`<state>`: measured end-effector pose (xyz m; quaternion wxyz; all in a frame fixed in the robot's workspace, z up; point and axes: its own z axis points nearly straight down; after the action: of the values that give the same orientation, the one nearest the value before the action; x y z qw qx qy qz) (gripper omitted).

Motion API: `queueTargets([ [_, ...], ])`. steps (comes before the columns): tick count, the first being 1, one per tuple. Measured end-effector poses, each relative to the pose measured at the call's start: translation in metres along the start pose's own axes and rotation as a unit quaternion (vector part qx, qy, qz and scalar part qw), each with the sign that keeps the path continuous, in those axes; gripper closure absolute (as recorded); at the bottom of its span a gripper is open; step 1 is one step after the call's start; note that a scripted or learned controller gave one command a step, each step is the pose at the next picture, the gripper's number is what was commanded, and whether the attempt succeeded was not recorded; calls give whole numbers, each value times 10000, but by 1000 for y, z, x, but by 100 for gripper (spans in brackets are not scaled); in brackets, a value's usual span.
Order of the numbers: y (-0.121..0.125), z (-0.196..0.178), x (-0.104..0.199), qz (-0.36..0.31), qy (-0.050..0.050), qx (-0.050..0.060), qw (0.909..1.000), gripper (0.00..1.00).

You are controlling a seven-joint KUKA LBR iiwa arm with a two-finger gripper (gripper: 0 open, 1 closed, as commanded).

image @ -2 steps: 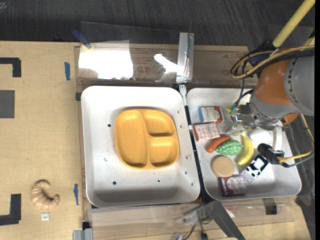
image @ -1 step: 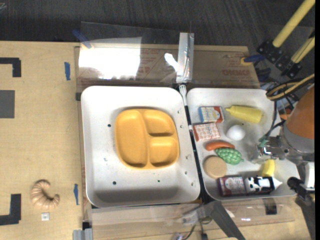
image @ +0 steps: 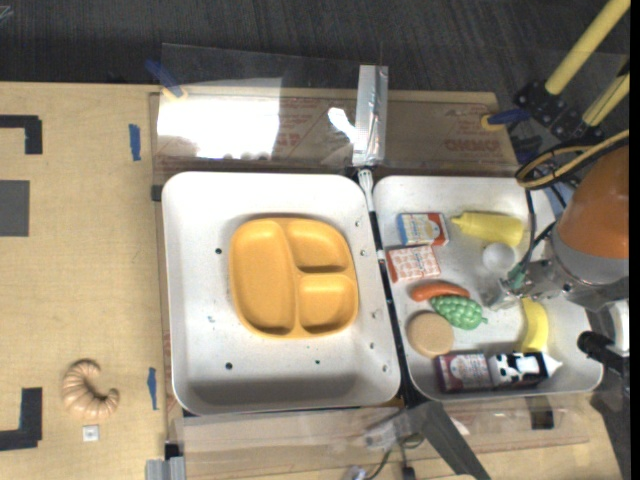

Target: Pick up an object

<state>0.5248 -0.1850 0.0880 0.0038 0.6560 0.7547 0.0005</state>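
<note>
The right bin (image: pixel 570 388) holds several items. Among them are a small blue and red carton (image: pixel 420 228), a yellow squeeze bottle (image: pixel 488 228), a white ball (image: pixel 496 257), a red and white packet (image: pixel 413 263), an orange-red sausage (image: pixel 439 291), a green knobbly piece (image: pixel 460 314), a tan round bun (image: pixel 430 335), a banana (image: pixel 535 325) and a dark bottle lying on its side (image: pixel 490 369). My gripper (image: pixel 507 284) hangs low over the bin's middle right, just below the white ball and left of the banana. Nothing visibly sits in it.
The left bin (image: pixel 190 208) carries a yellow divided plate (image: pixel 293 274). A toy croissant (image: pixel 90 389) lies on the bench at the far left. The arm's orange band (image: pixel 602 208) and cables hang over the right bin's right edge. A divider (image: pixel 380 268) separates the bins.
</note>
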Motion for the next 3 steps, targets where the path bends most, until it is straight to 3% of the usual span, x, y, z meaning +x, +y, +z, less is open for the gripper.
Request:
queueTargets([
  [1,-9,-1,55,1049,14,-6,9945,100],
  [2,-9,0,55,1051,17,-2,9945,0],
  [3,41,1,50,2154,53,261,9762,0],
])
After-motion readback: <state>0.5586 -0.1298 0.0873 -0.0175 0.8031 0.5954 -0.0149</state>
